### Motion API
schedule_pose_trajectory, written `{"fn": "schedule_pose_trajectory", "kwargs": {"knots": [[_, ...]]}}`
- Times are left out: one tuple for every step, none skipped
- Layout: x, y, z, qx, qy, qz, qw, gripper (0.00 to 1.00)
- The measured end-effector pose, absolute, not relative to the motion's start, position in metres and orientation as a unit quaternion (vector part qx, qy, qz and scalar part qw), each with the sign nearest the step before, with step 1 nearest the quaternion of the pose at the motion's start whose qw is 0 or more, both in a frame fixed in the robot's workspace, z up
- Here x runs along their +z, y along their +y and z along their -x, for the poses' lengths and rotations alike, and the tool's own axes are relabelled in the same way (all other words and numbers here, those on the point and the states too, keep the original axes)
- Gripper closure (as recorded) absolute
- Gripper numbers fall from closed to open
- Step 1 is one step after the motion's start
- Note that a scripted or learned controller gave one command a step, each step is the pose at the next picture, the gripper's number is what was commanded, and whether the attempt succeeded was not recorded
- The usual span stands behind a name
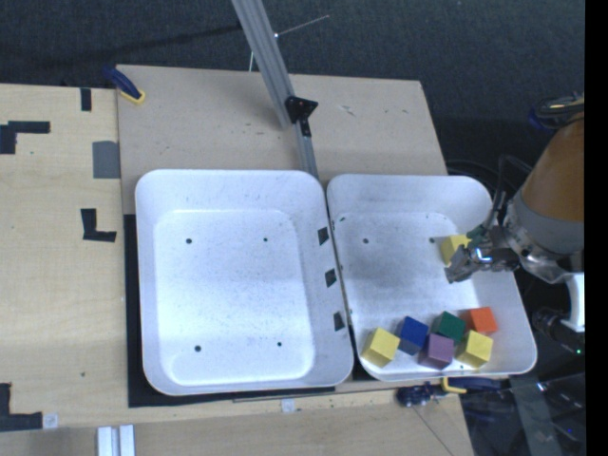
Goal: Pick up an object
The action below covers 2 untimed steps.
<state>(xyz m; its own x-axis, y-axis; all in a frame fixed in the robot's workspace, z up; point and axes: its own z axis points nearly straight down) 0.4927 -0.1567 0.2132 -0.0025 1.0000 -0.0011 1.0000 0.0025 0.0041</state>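
A: The tool [467, 259] hangs low over the right bin [399, 207], close to the bin's right wall. Whether it stands wide or narrow cannot be told; its tip is dark and blurred.

B: And the thing to be picked?

A: Probably the yellow block [452, 247], lying alone in the right bin, just beside the tool on its left and perhaps touching it. Nothing visibly sits inside the tool.

B: The other blocks?

A: Along the right bin's near wall lies a cluster: a second yellow block [381, 346], a blue block [413, 332], a purple block [439, 349], a green block [448, 326], an orange block [483, 319] and a third yellow block [478, 348].

B: What makes the step go well?

A: Centre the tool on the lone block, square to its faces, then descend. The bin's right wall is near, so an off-centre approach may nudge the block aside.
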Motion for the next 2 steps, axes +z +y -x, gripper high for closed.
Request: {"fn": "schedule_pose_trajectory", "kwargs": {"knots": [[0.200,-0.156,-0.492,-0.0014,0.707,-0.707,-0.001,1.00],[0.215,-0.106,-0.505,0.0008,0.710,-0.704,0.000,1.00]]}}
